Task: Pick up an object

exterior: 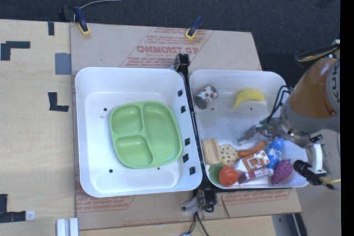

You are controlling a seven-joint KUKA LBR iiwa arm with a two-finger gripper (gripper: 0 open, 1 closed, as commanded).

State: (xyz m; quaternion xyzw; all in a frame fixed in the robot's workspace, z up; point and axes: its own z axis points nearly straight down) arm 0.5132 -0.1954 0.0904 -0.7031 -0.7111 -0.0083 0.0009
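Near row, right bin (276, 79) — a tomato (227, 175) with a green piece beside it, a red-and-white packet (257, 164), a purple grape bunch (282, 172) and a blue bottle (274, 147), all crowded along the near wall.

Next row back — a bread slice (211, 150), a speckled cookie (228, 153) and an orange carrot (251, 148), its long axis running left-right.

Gripper (251, 133) — low over the bin's middle, just beyond the carrot, reaching in from the right; how far its jaws stand apart cannot be told, and nothing is seen between them. The carrot lies closest, immediately to its near side.

Far row — a banana (248, 97) and a small patterned cup (206, 95).

Left bin (83, 119) — a green divided plate (146, 133).
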